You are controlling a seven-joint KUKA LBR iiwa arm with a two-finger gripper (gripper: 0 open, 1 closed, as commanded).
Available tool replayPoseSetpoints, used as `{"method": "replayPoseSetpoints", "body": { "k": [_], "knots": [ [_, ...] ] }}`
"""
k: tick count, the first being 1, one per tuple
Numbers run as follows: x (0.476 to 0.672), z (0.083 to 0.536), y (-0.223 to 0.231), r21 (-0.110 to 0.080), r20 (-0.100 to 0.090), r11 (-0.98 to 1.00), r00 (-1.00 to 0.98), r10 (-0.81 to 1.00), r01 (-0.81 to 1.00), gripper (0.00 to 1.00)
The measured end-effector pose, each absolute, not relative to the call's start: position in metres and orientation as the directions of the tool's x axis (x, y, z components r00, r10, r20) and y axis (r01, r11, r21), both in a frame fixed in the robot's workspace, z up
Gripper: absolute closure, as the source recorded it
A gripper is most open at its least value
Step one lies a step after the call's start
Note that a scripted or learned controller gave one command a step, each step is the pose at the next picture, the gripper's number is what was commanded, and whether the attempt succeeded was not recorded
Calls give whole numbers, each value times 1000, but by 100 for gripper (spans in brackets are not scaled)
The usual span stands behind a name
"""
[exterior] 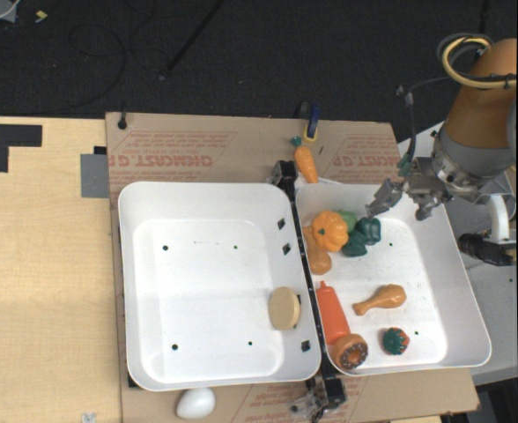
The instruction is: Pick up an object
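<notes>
White right bin (470,324), drumstick (381,300) lying level, narrow end pointing left

arm: comes in from the right side of the camera view, grey body with the orange band up top near the edge, some cable looped over it
wrist: chunky grey section just below the orange part, angled down and toward the left
gripper (403,200): sits at the end of the wrist, up near the far right of the view
fingers (382,198): two dark ones, splayed well apart with a clear gap, nothing between them
</notes>
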State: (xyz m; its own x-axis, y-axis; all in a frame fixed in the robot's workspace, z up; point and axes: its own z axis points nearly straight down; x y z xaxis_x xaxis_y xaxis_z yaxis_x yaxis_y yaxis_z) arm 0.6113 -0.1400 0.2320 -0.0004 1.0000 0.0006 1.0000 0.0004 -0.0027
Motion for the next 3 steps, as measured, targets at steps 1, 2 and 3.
{"method": "replayPoseSetpoints", "body": {
  "k": [1, 2, 3],
  "knots": [
    [642, 99, -146, -12, 2, 5, -5, 1000, 1000, 0],
    [644, 88, -172, -4, 1, 2, -2, 1000, 1000, 0],
    [641, 98, -174, -20, -1, 3, -3, 1000, 1000, 100]
  ]
}}
